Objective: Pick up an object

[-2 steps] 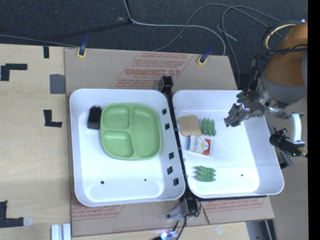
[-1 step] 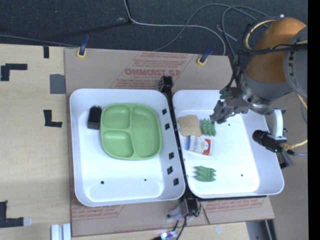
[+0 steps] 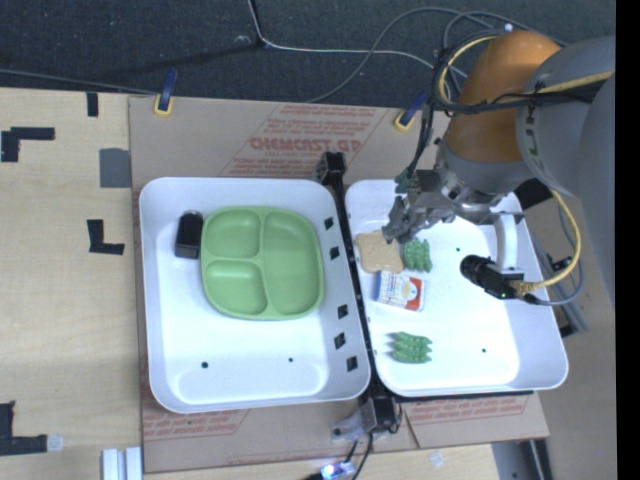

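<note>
Camera view: where's the gripper (image 3: 403,226)?
— Down in the right bin (image 3: 520,363), over the tan slice (image 3: 376,256) and a green piece (image 3: 417,256), perhaps touching them. Open or closed, I cannot tell.
— Other things?
— A red-and-white packet (image 3: 400,290) just below the slice, with green pods (image 3: 409,347) below that. A green plate (image 3: 264,263) and a black block (image 3: 188,235) lie in the left bin (image 3: 240,383).

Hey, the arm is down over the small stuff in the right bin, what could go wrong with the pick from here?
One: the gripper hangs above a tight cluster, a tan flat piece, a green item and a packet lying close together, so it may nudge a neighbour or catch two at once. Two: the tan flat piece lies low beside the wall of the right bin, so it may be hard to grip.
</note>
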You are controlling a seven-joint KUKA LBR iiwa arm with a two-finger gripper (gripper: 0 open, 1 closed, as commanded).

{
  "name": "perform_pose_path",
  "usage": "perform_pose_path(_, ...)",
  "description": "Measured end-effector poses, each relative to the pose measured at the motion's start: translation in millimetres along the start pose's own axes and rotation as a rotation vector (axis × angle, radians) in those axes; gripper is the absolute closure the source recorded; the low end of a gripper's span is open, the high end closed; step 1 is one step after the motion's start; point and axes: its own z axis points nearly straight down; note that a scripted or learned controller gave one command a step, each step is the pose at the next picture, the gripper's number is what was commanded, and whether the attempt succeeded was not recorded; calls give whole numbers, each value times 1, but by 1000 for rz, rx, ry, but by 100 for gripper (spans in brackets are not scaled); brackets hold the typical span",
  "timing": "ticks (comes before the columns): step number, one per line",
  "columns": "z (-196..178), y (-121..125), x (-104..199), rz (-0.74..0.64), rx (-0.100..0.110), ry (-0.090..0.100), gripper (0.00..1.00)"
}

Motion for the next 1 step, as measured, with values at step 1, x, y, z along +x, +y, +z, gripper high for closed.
perform_pose_path(1,-8,23,49,-1,-2,1,100)
